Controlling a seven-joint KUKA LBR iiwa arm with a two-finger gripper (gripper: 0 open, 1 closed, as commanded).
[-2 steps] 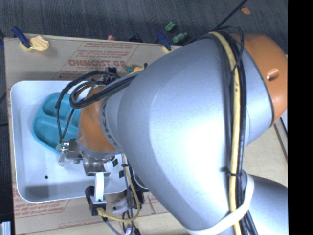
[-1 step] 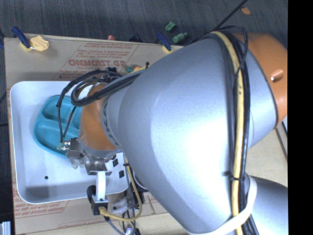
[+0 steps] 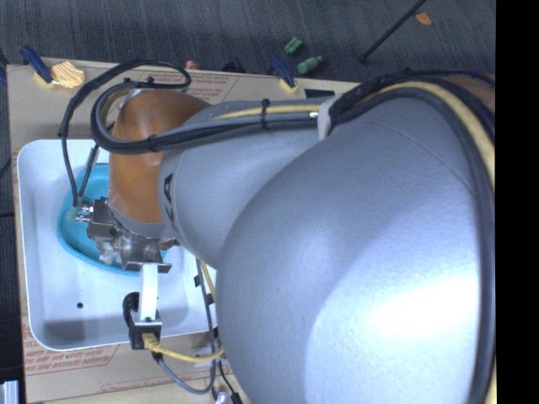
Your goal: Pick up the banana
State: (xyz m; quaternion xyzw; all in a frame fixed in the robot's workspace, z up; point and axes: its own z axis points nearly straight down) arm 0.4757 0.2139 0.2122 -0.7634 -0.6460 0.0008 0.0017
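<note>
My grey arm (image 3: 354, 242) reaches in from the right and covers most of the view. Its orange band (image 3: 139, 154) and wrist flange (image 3: 126, 242) hang over the left white bin (image 3: 38, 225), pointing down into it. A blue rounded object (image 3: 72, 225), perhaps a dish, lies in that bin, partly under the wrist. The gripper sits below the flange and is hidden by the wrist. The arm also covers the middle and right of the bin.
Black cables (image 3: 126, 78) loop above the orange band. A white bracket with a black and yellow cable (image 3: 145, 310) hangs over the bin's near wall. A blue and yellow clamp (image 3: 50, 70) grips the bench's far left corner. Green items (image 3: 301, 55) lie on the floor.
</note>
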